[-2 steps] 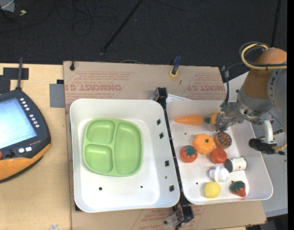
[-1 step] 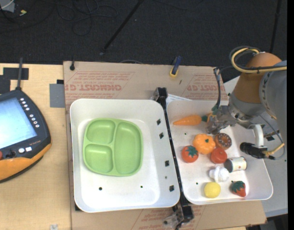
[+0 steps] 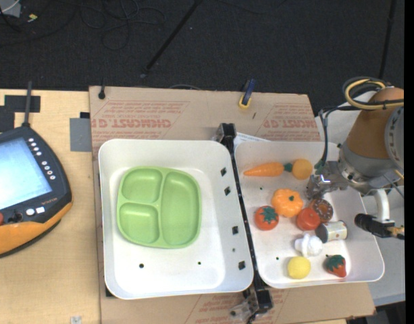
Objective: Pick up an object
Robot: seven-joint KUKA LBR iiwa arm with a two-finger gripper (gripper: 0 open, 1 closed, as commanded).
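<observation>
We see the gripper [image 3: 321,193] just above the round red plastic tomato [image 3: 308,219]; its jaws' state we cannot tell.

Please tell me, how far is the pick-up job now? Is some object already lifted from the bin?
Done: the arm has reached over the right bin, with the gripper low among the toys beside the small pumpkin and a tomato. In hand: nothing visibly lifted; whether it grips anything is unclear. Left: the grasp and the lift. The carrot, lemon and strawberry lie in the bin.
</observation>
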